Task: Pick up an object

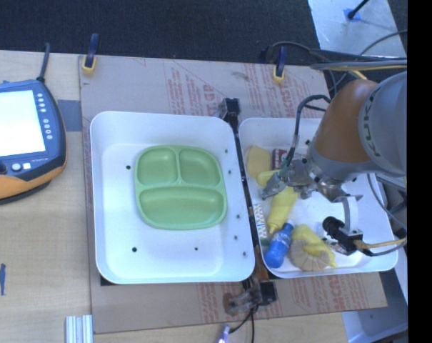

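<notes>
One smooth green divided plate [180, 188], rounded yellow bottle [283, 207]

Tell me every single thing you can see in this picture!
left bin: one, white, left side of the bench
right bin: one, white, right next to it
plate: one, green, three sections, in the left bin
bottle: one, yellow with a blue end, in the right bin
soft lumps: two, yellow, in the right bin
packet: one, red and white, partly hidden, right bin
screen pad: one, grey and orange, on the bench left of the bins
clamps: two, yellow and blue, far edge of the board
arm: one, grey with an orange band, reaching in from the right
claw: one, over the right bin, just above the bottle
</notes>
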`<action>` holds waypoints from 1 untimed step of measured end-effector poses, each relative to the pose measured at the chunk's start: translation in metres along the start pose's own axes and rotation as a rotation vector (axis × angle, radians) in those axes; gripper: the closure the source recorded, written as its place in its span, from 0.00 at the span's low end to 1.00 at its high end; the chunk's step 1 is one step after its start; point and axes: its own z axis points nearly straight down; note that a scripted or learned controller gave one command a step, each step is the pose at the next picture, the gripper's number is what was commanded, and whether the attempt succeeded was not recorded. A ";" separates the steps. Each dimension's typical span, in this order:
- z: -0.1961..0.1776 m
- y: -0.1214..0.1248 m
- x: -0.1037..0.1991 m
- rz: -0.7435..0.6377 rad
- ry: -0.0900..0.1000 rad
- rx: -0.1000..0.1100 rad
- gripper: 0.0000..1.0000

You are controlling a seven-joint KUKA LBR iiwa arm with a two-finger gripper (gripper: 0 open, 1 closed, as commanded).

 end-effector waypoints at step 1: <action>-0.010 0.000 -0.001 -0.003 -0.001 0.003 1.00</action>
